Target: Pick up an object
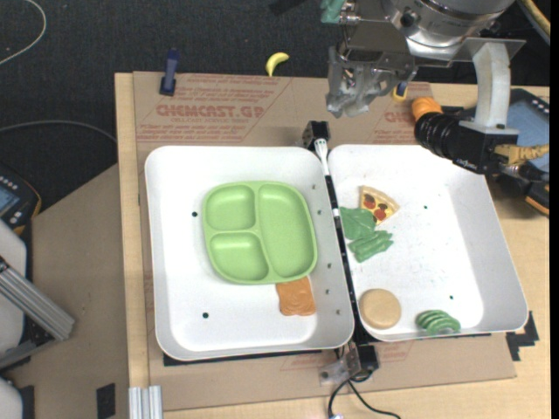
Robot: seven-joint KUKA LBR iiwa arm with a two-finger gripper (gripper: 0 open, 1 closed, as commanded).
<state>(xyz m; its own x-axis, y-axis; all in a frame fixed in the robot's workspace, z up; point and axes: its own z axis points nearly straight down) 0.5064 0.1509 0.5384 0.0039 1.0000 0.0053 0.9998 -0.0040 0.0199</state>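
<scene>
gripper (356,94) hangs above the far edge of the bench, over brown cardboard (227,112) w/ red print; can't tell how its jaws stand, too blurry. left bin (166,260) holds a green divided plate (259,231), an orange bit (296,298) at its near edge. right bin (472,234): pizza slice (378,203) & green leaf (362,234) mid-left, tan round thing (381,308), maybe a cookie, & green piece (437,322) along the near edge. dark carpet (131,24) behind.

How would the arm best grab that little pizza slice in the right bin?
Probably from straight above, fingers closing across the narrower pointed half of the pizza slice. It lies flat on the right bin, so no edge offers itself sideways. The green leafy piece touches its lower left; the upper right is freer.
</scene>
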